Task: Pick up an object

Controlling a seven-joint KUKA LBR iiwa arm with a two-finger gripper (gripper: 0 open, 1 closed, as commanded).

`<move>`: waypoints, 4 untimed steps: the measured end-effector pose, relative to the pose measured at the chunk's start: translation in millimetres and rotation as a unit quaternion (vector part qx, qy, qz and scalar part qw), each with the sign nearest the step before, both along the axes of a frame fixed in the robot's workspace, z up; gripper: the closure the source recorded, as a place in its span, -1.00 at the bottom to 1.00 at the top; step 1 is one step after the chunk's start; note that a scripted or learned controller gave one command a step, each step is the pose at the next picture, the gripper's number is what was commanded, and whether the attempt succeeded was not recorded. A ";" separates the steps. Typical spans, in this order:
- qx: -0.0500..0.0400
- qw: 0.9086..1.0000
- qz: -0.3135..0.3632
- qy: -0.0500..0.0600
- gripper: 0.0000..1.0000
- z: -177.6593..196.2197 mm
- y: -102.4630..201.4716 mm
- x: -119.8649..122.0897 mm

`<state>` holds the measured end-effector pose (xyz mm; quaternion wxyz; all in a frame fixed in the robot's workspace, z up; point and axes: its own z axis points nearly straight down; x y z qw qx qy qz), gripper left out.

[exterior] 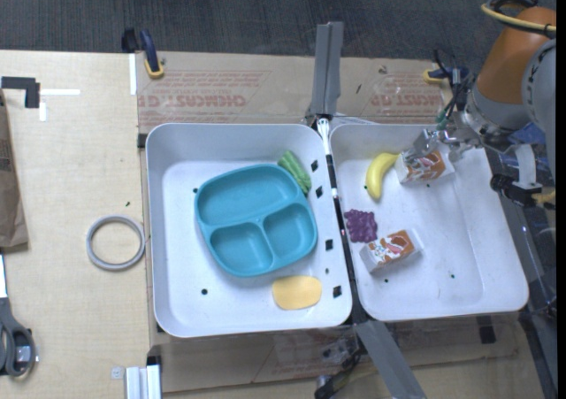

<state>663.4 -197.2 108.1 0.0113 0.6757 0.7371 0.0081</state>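
Counting across the two white bins, I make out three things in the left bin (168, 238): one blue divided plate (255, 220), one green leafy piece (295, 171) at its top corner and one yellow lump (296, 292) below it. Four lie in the right bin (495, 273): one banana (380, 173), one purple cluster (360, 225), one small carton (390, 251) and one crinkled packet (425, 165). Reaching in from the right, the arm hangs bent over that bin's upper corner with the gripper (439, 136) right at the packet's top edge; whether it grips, I cannot tell.
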 end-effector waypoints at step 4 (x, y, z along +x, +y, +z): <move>-0.009 0.996 0.084 -0.006 1.00 15.2 74.5 6.5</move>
